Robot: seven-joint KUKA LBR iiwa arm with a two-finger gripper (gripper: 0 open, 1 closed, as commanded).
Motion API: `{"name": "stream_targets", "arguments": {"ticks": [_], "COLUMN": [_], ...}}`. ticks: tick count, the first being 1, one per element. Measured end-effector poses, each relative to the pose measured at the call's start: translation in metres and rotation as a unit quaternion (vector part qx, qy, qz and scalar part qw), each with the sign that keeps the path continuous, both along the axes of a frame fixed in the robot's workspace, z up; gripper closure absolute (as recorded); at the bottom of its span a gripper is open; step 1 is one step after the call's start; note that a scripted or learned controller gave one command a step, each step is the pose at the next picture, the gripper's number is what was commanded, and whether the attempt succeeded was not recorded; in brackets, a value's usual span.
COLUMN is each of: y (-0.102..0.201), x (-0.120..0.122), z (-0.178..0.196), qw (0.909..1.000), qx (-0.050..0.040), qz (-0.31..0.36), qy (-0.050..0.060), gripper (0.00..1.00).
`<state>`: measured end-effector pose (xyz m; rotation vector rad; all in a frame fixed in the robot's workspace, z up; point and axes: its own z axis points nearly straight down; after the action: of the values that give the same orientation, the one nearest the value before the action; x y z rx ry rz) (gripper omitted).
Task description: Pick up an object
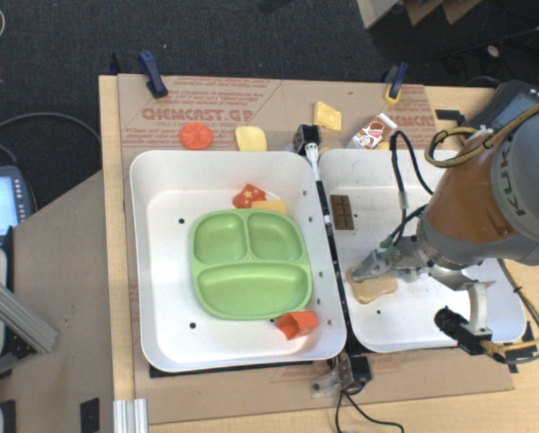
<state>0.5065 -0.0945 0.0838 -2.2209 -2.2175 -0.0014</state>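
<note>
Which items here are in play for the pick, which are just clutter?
In play: gripper low in the right bin; tan flat piece just under it; brown block.
Lying about: green divided plate, orange block and red piece in the left bin; red disc, yellow blocks on the board.

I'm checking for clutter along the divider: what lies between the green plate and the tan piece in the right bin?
In the camera view, between the green plate and the tan piece lie bare white floor and the two bins' adjoining rims.
</note>
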Motion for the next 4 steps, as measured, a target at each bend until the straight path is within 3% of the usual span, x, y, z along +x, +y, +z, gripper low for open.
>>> {"name": "stream_targets", "arguments": {"ticks": [1, 2, 3, 4], "y": [-0.035, -0.009, 0.003, -0.048], "x": [0.089, 0.002, 0.005, 0.108], "z": [0.072, 0.062, 0.001, 0.103], "qw": [1.0, 1.0, 1.0, 0.9999], "qx": [-0.0041, 0.0, -0.0004, -0.0055], "qz": [0.002, 0.0, 0.0, 0.002], "qy": [-0.008, 0.003, -0.002, -0.011], "gripper": [0.0, 0.0, 0.0, 0.0]}}
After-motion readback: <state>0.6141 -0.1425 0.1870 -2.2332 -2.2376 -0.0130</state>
